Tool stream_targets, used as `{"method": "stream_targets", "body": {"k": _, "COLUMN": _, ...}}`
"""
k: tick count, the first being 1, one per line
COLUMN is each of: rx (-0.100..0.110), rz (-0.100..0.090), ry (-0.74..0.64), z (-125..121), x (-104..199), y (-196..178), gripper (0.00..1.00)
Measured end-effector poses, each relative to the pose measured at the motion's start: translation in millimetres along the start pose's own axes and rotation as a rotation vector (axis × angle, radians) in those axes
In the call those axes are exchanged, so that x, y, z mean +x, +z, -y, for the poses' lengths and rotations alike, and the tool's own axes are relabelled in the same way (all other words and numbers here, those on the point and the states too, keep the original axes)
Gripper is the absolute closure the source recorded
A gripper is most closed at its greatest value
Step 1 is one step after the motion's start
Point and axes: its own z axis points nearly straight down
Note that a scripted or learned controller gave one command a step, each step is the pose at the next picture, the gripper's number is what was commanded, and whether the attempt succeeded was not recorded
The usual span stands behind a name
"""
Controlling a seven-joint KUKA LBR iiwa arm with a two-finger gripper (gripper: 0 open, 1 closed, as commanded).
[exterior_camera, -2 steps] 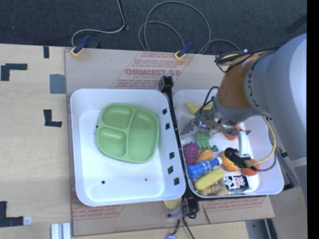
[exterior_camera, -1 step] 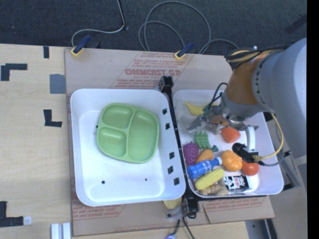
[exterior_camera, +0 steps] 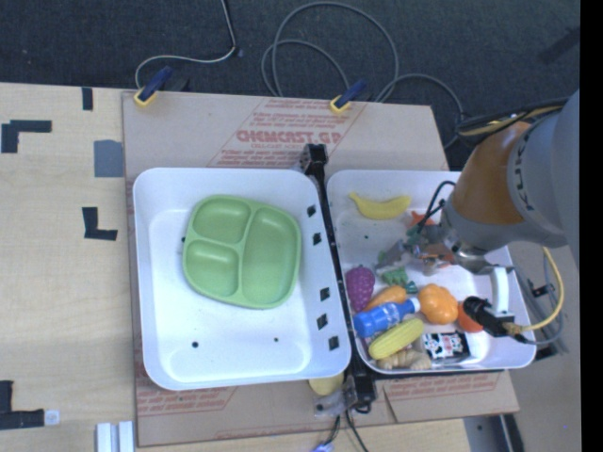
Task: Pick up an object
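So far nothing looks lifted: the gripper (exterior_camera: 415, 250) is low in the right bin (exterior_camera: 490, 356), just below the banana (exterior_camera: 381, 205), and whether its jaws are wide or closed I cannot tell; the pick seems still to come. Below the banana lie purple grapes (exterior_camera: 359, 285), an orange fruit (exterior_camera: 437, 304), a blue bottle (exterior_camera: 373, 319) and corn (exterior_camera: 396, 338), packed closely, so neighbours may get nudged; left of the banana, the left bin (exterior_camera: 160, 347) bears a green divided plate (exterior_camera: 241, 252).

We see the arm (exterior_camera: 513, 182) cut off at the right edge, its wrist hiding part of the right bin (exterior_camera: 377, 182).
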Motion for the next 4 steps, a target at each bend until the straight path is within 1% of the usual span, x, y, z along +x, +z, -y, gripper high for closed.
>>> {"method": "stream_targets", "body": {"k": 1, "rx": 0.000, "rz": 0.002, "ry": -0.004, "z": -4.7, "x": 48.8, "y": 0.7, "gripper": 0.00}}
{"method": "stream_targets", "body": {"k": 2, "rx": 0.006, "rz": -0.002, "ry": -0.003, "z": -46.8, "x": 38.6, "y": 1.7, "gripper": 0.00}}
{"method": "stream_targets", "body": {"k": 3, "rx": 0.002, "rz": 0.001, "ry": -0.002, "z": -46.5, "x": 38.1, "y": -8.9, "gripper": 1.00}}
{"method": "stream_targets", "body": {"k": 4, "rx": 0.003, "rz": 0.001, "ry": -0.002, "z": -46.3, "x": 38.1, "y": -8.2, "gripper": 0.00}}
